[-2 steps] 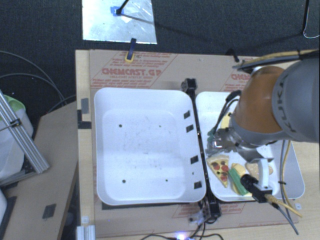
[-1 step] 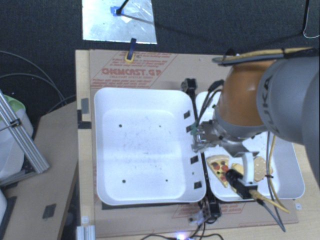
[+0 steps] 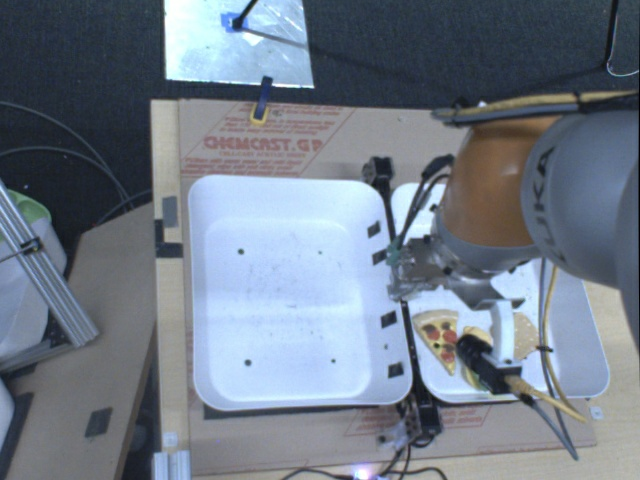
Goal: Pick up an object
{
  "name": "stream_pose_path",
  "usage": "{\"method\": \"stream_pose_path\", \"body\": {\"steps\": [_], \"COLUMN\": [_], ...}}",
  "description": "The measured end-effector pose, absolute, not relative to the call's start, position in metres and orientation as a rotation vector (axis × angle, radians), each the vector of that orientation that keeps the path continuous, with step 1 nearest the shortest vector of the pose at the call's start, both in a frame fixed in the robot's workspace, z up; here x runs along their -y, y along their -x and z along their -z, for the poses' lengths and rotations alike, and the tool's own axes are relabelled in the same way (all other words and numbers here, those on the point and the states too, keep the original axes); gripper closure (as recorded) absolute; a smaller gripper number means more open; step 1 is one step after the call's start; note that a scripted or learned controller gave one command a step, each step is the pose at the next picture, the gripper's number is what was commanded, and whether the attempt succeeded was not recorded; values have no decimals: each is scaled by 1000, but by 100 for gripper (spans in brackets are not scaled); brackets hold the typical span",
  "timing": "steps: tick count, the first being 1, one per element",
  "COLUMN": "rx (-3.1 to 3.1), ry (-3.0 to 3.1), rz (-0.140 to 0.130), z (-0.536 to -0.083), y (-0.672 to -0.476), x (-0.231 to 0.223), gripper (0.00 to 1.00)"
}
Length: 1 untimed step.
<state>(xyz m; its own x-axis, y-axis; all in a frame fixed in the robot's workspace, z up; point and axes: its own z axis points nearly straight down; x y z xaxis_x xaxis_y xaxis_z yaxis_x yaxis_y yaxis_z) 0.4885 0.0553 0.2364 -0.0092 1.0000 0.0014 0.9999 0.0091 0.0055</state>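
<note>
Reaching in from the view's right, the grey arm (image 3: pixel 585 203) with its orange band, bulking over most of the right bin (image 3: pixel 590 373). Beneath the wrist, the tool (image 3: pixel 412 280), low over that bin's left side, just beside the wall that meets the left bin (image 3: pixel 290 193). Cannot tell whether spread or pressed together: hidden under the wrist. Nothing seen pinched.

In the right bin, toward the view's bottom, a toy pizza slice (image 3: pixel 437 333), lying flat on the white floor, tip toward the bottom edge, near the tool but apart from it. To its right, a pale tan flat piece (image 3: pixel 524 334), partly hidden behind the arm's cabling.

Left bin: white floor with fine dark specks. Between the two bins, a row of small black clips (image 3: pixel 390 319).

Under both bins, a cardboard sheet (image 3: pixel 265 143) with red print, on the worktop (image 3: pixel 120 268). Beyond it, toward the view's top, a shiny metal plate (image 3: pixel 238 28) on dark floor.
</note>
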Motion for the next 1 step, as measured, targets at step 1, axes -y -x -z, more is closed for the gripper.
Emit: {"method": "stream_pose_path", "body": {"steps": [1], "rx": [-2225], "ry": [-2212], "rz": [-10], "z": [-287], "y": [-488], "x": [-62], "gripper": [100]}}
